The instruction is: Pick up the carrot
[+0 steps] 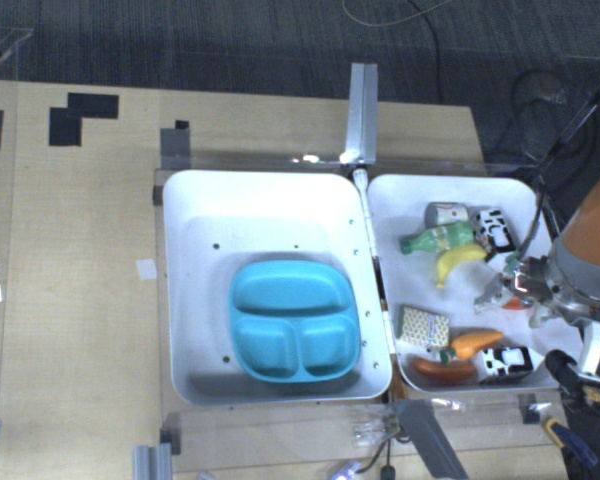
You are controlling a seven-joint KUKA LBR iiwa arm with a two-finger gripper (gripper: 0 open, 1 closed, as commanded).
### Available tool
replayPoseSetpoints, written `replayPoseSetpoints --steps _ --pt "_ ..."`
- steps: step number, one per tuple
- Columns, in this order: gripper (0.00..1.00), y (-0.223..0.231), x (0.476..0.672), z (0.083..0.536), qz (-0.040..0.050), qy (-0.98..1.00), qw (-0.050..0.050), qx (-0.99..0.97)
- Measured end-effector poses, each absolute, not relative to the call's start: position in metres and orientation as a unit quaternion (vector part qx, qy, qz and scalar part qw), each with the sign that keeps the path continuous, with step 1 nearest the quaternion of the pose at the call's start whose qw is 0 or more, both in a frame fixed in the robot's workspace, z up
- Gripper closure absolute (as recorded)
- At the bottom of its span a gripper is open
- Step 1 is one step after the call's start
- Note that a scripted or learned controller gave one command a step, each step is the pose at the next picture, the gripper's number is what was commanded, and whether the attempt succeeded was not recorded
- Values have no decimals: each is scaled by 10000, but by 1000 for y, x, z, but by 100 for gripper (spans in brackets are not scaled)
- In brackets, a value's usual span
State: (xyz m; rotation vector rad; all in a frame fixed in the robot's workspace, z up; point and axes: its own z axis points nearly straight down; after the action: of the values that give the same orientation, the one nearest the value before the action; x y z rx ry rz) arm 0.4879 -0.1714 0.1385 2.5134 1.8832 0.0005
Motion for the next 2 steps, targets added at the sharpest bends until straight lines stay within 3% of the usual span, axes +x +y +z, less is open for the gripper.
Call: replayPoseSetpoints --steps 1,2 --pt "0 -191 488 178 3 5421 12 8403" --pt "0 -187 492 143 -3 5112 1 8594"
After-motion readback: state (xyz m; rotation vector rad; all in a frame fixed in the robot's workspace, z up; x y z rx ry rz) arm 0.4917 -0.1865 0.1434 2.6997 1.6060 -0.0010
